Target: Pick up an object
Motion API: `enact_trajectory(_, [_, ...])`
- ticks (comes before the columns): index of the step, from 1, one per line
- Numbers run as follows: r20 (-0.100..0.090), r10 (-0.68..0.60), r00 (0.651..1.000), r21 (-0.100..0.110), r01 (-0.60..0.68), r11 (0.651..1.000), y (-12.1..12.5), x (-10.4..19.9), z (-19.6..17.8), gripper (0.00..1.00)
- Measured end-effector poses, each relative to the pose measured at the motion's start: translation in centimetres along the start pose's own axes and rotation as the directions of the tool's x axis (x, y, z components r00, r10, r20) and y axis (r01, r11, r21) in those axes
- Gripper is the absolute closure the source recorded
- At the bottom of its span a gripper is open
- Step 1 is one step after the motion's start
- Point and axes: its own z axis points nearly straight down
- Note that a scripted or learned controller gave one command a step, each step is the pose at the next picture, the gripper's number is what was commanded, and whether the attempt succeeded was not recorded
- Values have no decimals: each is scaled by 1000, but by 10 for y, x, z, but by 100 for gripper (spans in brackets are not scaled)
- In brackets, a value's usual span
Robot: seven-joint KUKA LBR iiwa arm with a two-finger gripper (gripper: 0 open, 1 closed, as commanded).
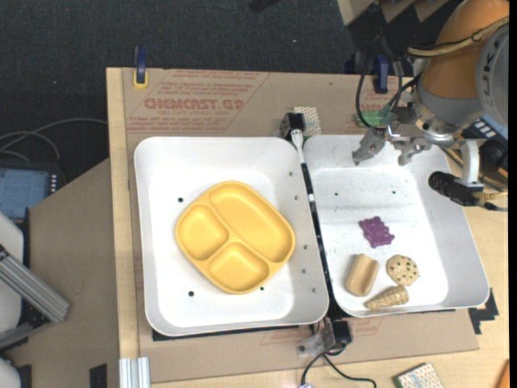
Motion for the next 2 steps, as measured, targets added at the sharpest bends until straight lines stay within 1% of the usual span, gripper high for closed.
enact_trajectory(1, [-1, 3, 1000, 8, -3, 1000, -18, -26, 110, 0])
enact_trajectory(2, [2, 8, 1000, 4, -8, 1000, -76, -91, 104, 0])
